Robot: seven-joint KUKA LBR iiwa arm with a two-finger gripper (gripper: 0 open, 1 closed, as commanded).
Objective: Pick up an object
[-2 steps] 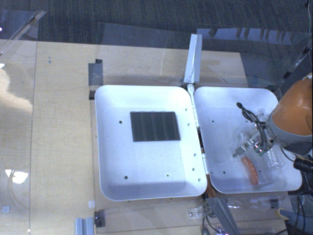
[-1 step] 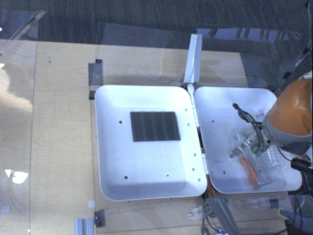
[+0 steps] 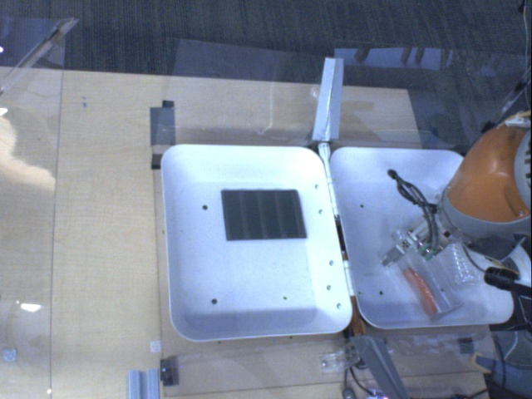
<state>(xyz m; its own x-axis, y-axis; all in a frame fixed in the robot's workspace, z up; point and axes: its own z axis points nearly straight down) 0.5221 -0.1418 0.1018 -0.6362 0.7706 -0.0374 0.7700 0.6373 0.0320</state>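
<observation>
Nearest, on the front strip of the wooden bench (image 3: 100, 223): small clear fittings and loose cables just below the seam between the two bins.

Next back, in the near part of the right bin (image 3: 366, 189): a slim orange object (image 3: 422, 291), lying flat on the white floor, slanted from near-right to far-left, well inside the front rim. Looks partly wrapped in something clear; too small to say more. Just to its right, a clear plastic piece (image 3: 461, 264), hard to make out against the white.

Right behind the orange object's far end: the gripper (image 3: 407, 248), low over the bin floor, tipped toward the left. Cannot tell whether the claw is spread or pressed together, nor whether touching the orange object. Nothing plainly seen pinched in it.

Level with that, in the middle of the left bin (image 3: 191, 306): a dark ribbed rectangle (image 3: 263, 214), flat, square to the walls.

Further back and right: the arm's orange band (image 3: 495, 181), above the right bin's edge, with a black cable (image 3: 407, 188) looping down toward the gripper.

Farthest: a grey metal post (image 3: 328, 98) at the bins' far seam, and a black bracket (image 3: 164, 123) by the left bin's far corner.
</observation>
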